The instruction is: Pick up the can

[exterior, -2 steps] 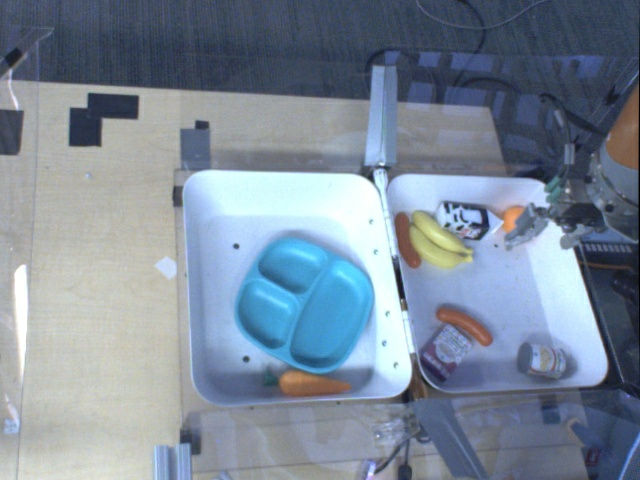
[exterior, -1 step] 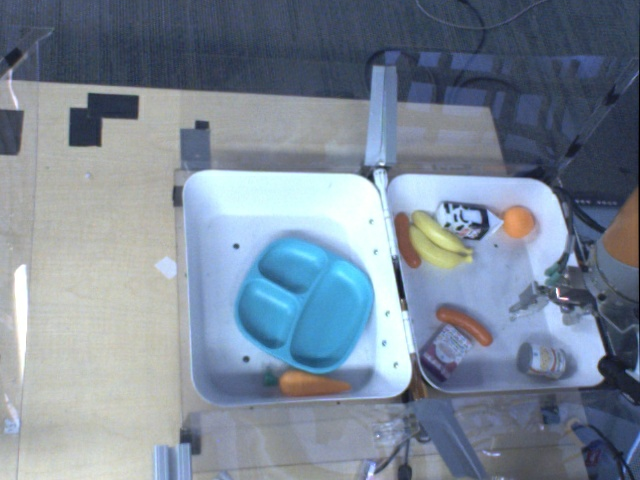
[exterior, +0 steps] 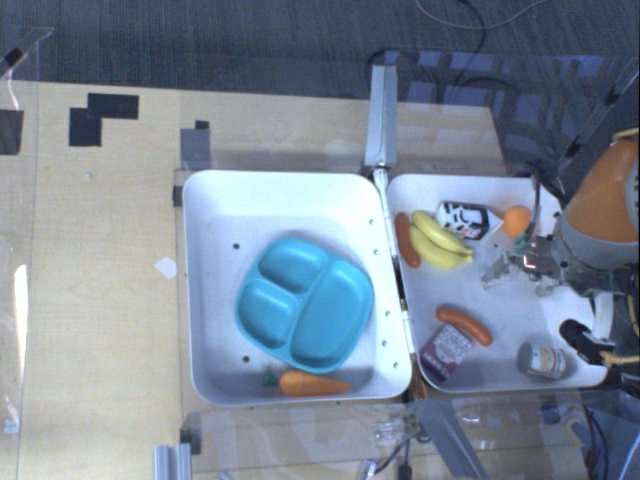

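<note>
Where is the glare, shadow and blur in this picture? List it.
Camera view: soft shadow lies under the blue plate and along the left bin walls; the clear sheet over the bench shows pale glare streaks at far left; the gripper looks blurred and see-through; the can is small and soft-edged.

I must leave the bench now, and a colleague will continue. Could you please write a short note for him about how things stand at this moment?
Gripper: over the middle of the right bin, holding nothing that the view shows.
Can: lying on its side near the right bin's front right corner, apart from the gripper.
Also in that bin: bananas, two sausages, an orange fruit, a dark pouch and a black-and-white item.
Left bin: blue divided plate and a carrot.
Done: nothing yet; the can is not grasped.
Left: move to the can, grasp it, lift it.
</note>
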You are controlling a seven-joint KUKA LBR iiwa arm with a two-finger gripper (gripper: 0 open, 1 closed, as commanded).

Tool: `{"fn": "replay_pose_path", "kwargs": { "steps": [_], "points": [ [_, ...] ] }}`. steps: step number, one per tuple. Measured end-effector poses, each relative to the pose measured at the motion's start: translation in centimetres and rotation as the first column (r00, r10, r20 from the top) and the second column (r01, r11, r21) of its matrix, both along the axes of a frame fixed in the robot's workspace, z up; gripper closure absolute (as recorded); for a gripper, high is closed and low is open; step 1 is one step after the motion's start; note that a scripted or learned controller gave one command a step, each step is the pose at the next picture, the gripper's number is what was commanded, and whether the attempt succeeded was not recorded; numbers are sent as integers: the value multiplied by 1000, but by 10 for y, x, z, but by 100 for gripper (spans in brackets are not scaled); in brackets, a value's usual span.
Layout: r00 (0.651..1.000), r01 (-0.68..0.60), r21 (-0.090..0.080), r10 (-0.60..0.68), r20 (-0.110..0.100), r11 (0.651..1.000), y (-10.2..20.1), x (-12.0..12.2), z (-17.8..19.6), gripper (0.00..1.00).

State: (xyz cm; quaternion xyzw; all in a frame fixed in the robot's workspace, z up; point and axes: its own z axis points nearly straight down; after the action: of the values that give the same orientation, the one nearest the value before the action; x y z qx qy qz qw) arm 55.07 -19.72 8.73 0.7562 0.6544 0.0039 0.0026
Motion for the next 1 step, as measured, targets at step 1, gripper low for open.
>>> {"fn": "replay_pose_path", "kwargs": {
  "steps": [1],
  "points": [
    [995, 102, -3, -102, 5, 995, 20, -40, 1, 0]
  ]
}}
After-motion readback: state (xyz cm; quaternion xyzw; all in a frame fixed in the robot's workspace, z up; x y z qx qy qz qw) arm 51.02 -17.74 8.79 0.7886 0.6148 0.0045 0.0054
